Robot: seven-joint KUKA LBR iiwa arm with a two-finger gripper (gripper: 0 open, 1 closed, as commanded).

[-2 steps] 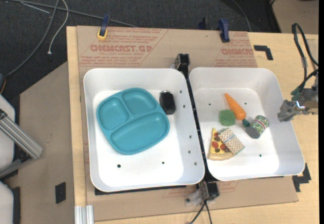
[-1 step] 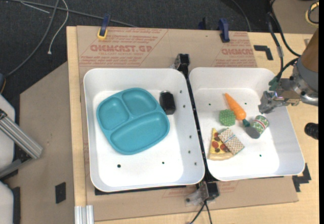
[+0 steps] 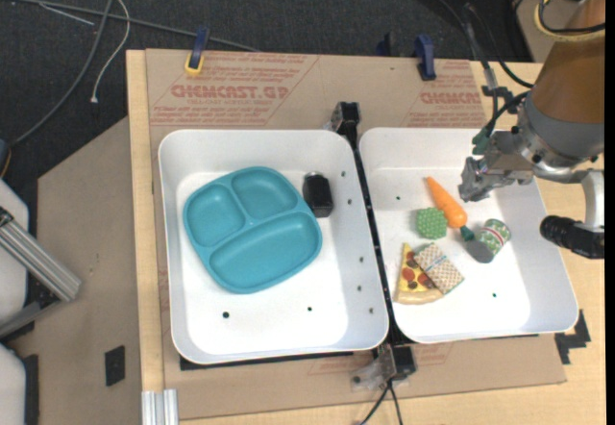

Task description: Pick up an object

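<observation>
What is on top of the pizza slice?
A small checkered block lies on the pizza slice, covering its right part. Whatever toppings sit under that block are hidden. The rest of the slice shows red dots on yellow.

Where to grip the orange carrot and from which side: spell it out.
Grip the carrot across its thick middle, coming straight down from above. It lies flat and slanted, upper-left to lower-right, with bare floor along its upper half; its lower end crowds the green piece.

In the right bin [image 3: 538, 312] lie an orange carrot [image 3: 446, 202], a green lump [image 3: 431, 222], a pizza slice [image 3: 415, 275], a checkered block [image 3: 441, 266] and a small can [image 3: 490, 238].
</observation>
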